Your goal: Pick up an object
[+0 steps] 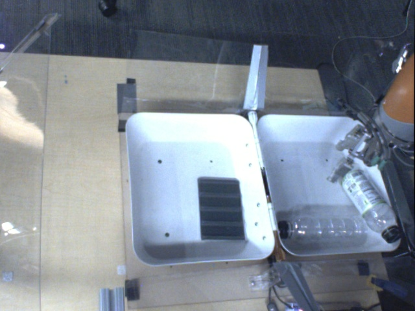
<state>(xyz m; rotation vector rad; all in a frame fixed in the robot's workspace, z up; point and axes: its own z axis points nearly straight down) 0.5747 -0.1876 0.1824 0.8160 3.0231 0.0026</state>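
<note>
A black ridged rectangular block (220, 207) lies flat in the left bin (149, 173), toward its front. In the right bin (292, 141), a clear plastic bottle (327, 228) with a dark cap lies on its side along the front wall. A second clear bottle with a white label (365, 195) lies slanted by the right wall, its dark cap toward the front right corner. My gripper (346, 157) hangs open over the right bin, just behind the labelled bottle's upper end. Nothing sits between its fingers (352, 140).
The grey arm with its orange band (399, 99) reaches in over the right bin's right rim. A metal divider post (256, 76) stands behind the seam between the bins. Cables (363, 50) run at the back right.
</note>
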